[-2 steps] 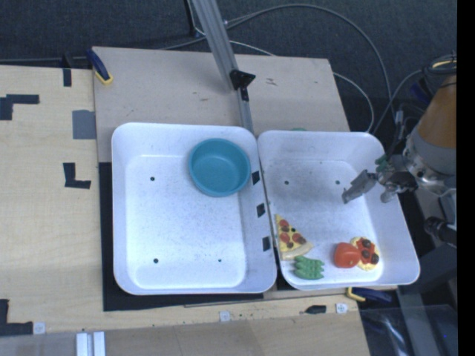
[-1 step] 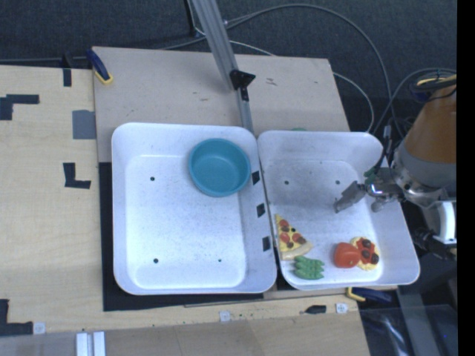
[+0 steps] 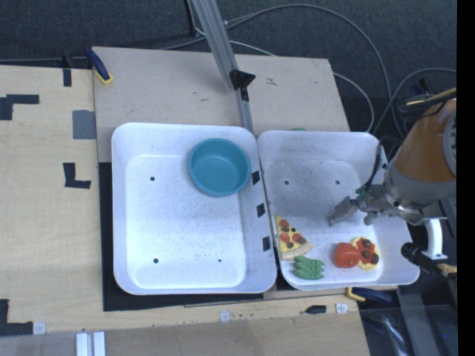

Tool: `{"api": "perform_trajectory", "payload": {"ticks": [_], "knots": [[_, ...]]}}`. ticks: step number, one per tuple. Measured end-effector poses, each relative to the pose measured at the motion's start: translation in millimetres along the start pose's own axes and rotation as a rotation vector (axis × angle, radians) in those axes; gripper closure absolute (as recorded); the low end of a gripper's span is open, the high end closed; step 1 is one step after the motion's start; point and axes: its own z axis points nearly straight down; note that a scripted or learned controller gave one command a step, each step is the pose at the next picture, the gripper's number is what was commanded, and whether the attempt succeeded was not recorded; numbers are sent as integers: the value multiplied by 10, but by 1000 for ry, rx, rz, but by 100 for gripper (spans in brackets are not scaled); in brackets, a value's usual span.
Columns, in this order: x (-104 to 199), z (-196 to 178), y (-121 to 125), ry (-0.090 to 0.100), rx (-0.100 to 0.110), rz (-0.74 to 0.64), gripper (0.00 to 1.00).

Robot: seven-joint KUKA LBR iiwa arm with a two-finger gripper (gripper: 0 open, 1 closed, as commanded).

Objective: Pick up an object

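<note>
Camera view: your gripper point(image 3: 343, 212) hangs low in the right bin point(image 3: 312, 143), above the toys, and holds nothing. You still need to reach down. Nearest is the tomato point(image 3: 346, 254), beside a yellow toy point(image 3: 366, 252), pizza point(image 3: 290, 238), and green toy point(image 3: 309, 268). The left bin point(image 3: 141, 136) holds a blue bowl point(image 3: 219, 167).

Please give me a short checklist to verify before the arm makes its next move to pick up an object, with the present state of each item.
1. Objects within reach in the right bin: ok; pizza slice, green toy and red-and-yellow toy lie near its front edge.
2. End effector above the right bin: ok.
3. End effector directly over a target: not ok; it sits behind the red-and-yellow toy.
4. Finger opening: cannot tell.
5. Object already held: cannot tell.
6. Blue bowl out of the path: ok; it is in the left bin.
</note>
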Motion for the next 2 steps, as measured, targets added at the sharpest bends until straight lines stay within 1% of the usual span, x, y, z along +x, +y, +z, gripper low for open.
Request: {"api": "perform_trajectory", "payload": {"ticks": [1,2], "knots": [[4,-121,11,-1,-3,-1,100],[95,-676,-22,-2,-9,-2,100]]}}
